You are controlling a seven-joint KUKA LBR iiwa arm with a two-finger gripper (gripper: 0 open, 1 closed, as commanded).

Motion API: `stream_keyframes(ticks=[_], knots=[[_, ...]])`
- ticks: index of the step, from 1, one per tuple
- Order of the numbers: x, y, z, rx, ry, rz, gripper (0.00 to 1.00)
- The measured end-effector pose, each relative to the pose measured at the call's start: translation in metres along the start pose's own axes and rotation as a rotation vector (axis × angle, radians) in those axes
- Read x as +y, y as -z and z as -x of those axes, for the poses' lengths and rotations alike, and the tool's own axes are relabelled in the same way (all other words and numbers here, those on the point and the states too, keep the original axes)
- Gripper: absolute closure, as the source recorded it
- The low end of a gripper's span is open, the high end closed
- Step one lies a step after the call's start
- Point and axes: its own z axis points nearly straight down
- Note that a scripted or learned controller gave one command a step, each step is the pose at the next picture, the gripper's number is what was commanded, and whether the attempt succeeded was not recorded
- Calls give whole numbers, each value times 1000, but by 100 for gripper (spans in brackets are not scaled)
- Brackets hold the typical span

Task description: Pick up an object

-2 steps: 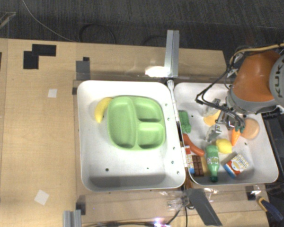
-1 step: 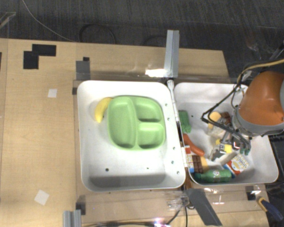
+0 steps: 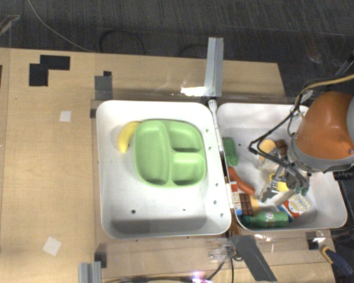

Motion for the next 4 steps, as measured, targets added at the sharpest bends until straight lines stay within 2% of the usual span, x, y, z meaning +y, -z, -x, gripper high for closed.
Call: stream_keyframes(ticks=[1,2,3,4], knots=[[2,12,4,-12,8,2,100],[2,11,4,-11,9,2,0],[-2,1,-24,-4,-26,2,0],[-44,0,-20,2,-65,2,0]])
